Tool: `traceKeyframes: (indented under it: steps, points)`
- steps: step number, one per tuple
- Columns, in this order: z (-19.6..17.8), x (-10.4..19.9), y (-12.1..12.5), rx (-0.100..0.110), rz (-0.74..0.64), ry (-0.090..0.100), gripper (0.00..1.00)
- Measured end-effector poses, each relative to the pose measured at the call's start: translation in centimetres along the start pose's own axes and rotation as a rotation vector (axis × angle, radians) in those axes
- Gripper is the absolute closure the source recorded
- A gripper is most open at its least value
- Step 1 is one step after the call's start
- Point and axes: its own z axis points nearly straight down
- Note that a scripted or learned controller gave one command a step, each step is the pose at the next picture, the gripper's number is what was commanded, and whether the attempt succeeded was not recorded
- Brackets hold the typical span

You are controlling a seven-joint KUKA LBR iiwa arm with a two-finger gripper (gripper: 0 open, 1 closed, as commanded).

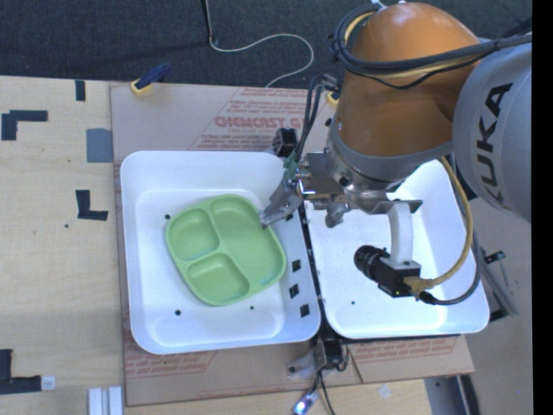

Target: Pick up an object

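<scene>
Plate [226, 249], pale green and split into three compartments, lay flat in the left bin [138, 232], filling much of its floor and turned at a slant to the bin's walls. The arm [406, 85], with its orange band and grey body, reached in from the right and hung over the wall shared by the two bins. Its gripper [278, 207] pointed down and to the left, its tip at the plate's upper right rim, touching it or just above it; which of the two could not be told. Whether the gripper was released or clenched could not be told either, since its end was small and partly hidden by the wrist. The right bin [449, 318] sat under the arm, with a black fitting and a yellow-tipped cable [389, 271] hanging over it.
</scene>
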Motion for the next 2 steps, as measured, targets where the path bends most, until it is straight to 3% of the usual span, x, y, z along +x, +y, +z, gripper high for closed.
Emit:
traceKeyframes:
  steps: [1, 2]
  points:
    - [-10.42, 0.02, 0.12, -0.018, 0.005, 0.003, 0.0]
    - [-10.82, 0.03, 0.08, -0.006, 0.006, -0.001, 1.0]
